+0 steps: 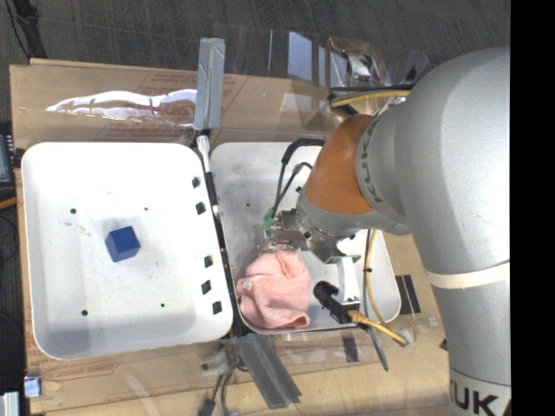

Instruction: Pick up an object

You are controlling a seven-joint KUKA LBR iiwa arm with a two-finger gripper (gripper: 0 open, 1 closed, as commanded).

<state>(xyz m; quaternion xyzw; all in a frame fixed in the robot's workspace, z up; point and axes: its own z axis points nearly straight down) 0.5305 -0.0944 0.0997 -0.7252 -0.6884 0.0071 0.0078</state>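
We are looking down on a pink cloth that is lying bunched in the right bin, toward its near edge and close to the divider between the two bins. It is looking soft and fleecy, a rounded, crumpled heap with folds running across its top and a rolled hem along its lower rim. The gripper is hanging right at the cloth's upper edge, and its tip is sitting tucked under the wrist, so we cannot tell how the jaws are standing or whether they are touching the fabric. The arm is reaching in as a smooth grey shell with a glossy orange band above the wrist. In the left bin, a small blue cube is resting well apart from the cloth, hard-edged and matte against the shiny white plastic. Both bins are sitting on a brown cardboard-covered surface.
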